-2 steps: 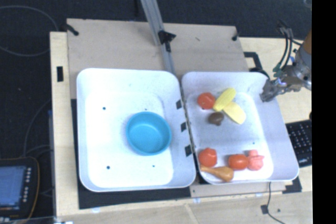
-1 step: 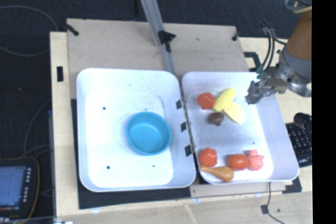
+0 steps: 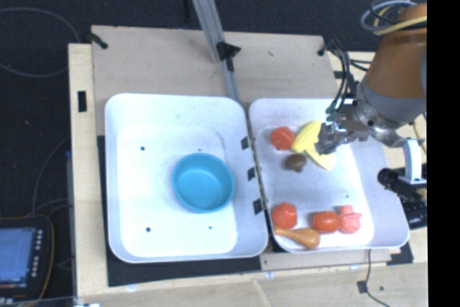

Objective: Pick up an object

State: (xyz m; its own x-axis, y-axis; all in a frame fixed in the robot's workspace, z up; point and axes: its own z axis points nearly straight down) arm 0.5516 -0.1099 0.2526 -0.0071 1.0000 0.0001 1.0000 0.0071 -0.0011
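Observation:
The right bin point(image 3: 377, 192) holds several small toy foods. A yellow piece point(image 3: 308, 137) lies at its upper middle, with a red piece point(image 3: 282, 138) to its left and a small brown one point(image 3: 295, 162) just below. My gripper point(image 3: 327, 141) comes in from the right and sits low, right against the yellow piece's right side and partly covering it. Along the bin's near edge lie a red piece point(image 3: 284, 215), an orange pear-shaped piece point(image 3: 300, 236), a red-orange piece point(image 3: 325, 221) and a pink piece point(image 3: 350, 220).
A blue bowl point(image 3: 204, 182) sits in the left bin point(image 3: 118, 118). A slanted metal post point(image 3: 205, 7) rises from the back, ending near the divide between the bins. Black hardware point(image 3: 402, 187) sticks out by the right bin's right rim.

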